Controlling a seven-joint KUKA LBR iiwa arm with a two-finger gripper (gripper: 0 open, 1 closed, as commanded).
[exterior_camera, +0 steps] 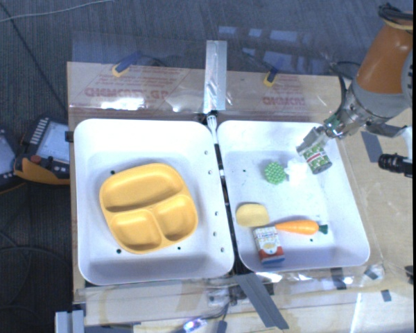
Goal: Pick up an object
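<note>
My gripper (315, 151) hangs over the back right part of the right bin (353, 214). It is shut on a small green-labelled bottle (319, 160), which tilts in line with the fingers and sits just above the bin floor. Loose in the same bin are a green knobbly ball (275, 173), a yellow lemon-like piece (252, 214), an orange carrot (297, 227) and a small red-and-white carton (268, 244). The grey arm with its orange band (387, 61) comes in from the upper right.
The left bin (90, 144) holds a yellow divided plate (148, 206). A black and orange device (41, 151) lies on the floor left of the bench. Tape and clear sheeting run along the back edge of the bins.
</note>
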